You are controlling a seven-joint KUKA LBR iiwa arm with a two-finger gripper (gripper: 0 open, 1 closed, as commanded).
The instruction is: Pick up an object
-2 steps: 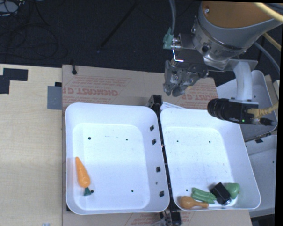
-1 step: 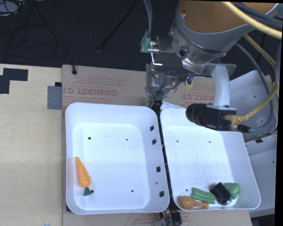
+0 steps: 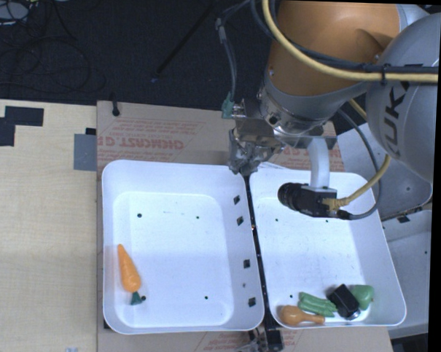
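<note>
I see gripper over the bins' far edge; can't tell its state. Risk: orange carrot hugs left bin wall, so fingers may clip rim.

A pale wooden bench is bearing a flat sheet of brown printed cardboard. Two shallow white plastic bins are sitting side by side on that sheet, the left bin touching the right bin.

One fixed overhead camera
It looks down slantwise on both white bins; the arm looms near.
</note>
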